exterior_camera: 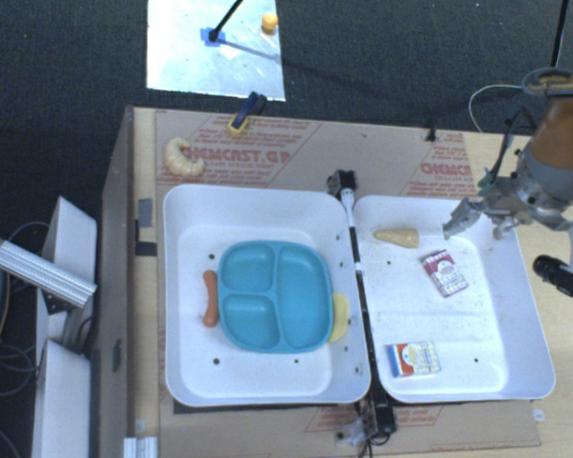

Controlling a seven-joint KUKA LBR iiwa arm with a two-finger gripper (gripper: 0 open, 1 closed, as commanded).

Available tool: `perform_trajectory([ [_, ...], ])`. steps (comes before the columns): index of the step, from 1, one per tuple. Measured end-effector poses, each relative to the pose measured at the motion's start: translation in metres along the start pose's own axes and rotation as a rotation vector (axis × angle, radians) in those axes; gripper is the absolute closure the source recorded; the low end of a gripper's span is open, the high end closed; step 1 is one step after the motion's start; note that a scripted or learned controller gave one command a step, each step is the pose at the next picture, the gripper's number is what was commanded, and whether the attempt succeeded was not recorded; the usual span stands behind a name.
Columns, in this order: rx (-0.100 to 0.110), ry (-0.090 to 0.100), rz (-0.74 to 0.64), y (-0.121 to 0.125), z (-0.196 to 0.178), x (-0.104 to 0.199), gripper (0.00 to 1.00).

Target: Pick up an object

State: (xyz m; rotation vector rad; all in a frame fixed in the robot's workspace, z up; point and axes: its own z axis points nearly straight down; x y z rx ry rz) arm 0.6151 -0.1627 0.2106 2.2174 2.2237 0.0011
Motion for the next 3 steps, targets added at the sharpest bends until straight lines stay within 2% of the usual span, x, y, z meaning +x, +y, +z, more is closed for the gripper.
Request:
perform_trajectory([
  [1,-0.001,0.0,0.002,0.004,0.126,-0.009,0.0],
  [2,-0.002,-0.001,0.002,0.011,0.125,-0.032,0.0],
  [3,0.0,0.0,0.001,-0.017,0.126,-0.004,0.0],
])
